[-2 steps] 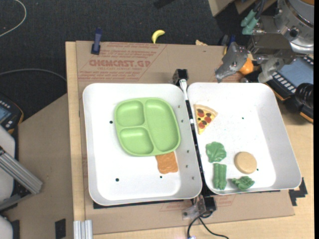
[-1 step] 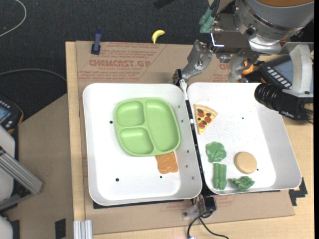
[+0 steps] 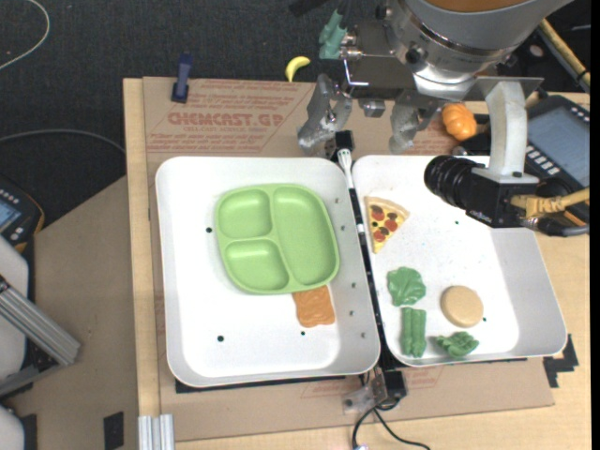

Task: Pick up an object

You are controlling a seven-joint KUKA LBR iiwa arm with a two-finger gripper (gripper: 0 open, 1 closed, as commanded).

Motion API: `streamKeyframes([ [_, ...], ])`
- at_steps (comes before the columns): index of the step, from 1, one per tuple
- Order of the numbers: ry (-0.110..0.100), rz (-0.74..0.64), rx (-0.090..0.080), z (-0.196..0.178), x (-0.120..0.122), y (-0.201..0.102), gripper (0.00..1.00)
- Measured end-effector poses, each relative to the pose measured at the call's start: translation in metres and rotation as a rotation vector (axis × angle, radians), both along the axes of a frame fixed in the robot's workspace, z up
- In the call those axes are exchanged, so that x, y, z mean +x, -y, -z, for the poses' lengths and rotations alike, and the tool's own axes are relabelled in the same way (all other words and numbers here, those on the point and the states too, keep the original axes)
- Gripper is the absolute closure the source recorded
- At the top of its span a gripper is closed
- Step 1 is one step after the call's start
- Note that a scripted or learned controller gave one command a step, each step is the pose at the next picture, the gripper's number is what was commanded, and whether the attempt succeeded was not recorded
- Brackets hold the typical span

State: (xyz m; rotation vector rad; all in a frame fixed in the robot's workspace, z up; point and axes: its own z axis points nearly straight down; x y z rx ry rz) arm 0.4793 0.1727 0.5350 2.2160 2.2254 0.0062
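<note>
1. Found the hand raised over the far rims of the two bins, roughly above the seam between them and over the cardboard sheet on the table.
2. Saw its fingers spread wide apart, with nothing gripped between them.
3. Counted two things in the left bin: a green divided plate near the middle, and an orange slab touching the plate's near edge.
4. Found a pizza slice in the right bin, toward the far side and just beside the wall shared with the left bin.
5. Noted, nearer the camera in that same bin, a green leafy piece, a green pod just below it, a small green sprig by the near rim, and a tan round disc just beyond the sprig.
6. Spotted a small orange fruit outside the bins, just past the right bin's far rim and close to the hand.
7. Spotted also a yellow banana and a blue clip at the sheet's far edge.
8. Judged all seven things in the bins to be lying flat and well apart from the hand.
</note>
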Motion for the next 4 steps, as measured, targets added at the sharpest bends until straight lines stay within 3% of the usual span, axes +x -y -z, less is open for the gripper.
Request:
streamKeyframes([
  [1, 0.000, 0.002, 0.000, 0.000, 0.000, -0.013, 0.00],
  [2, 0.000, 0.001, 0.000, 0.000, 0.000, -0.048, 0.00],
  [4, -0.002, 0.005, -0.001, 0.000, 0.000, -0.047, 0.00],
])
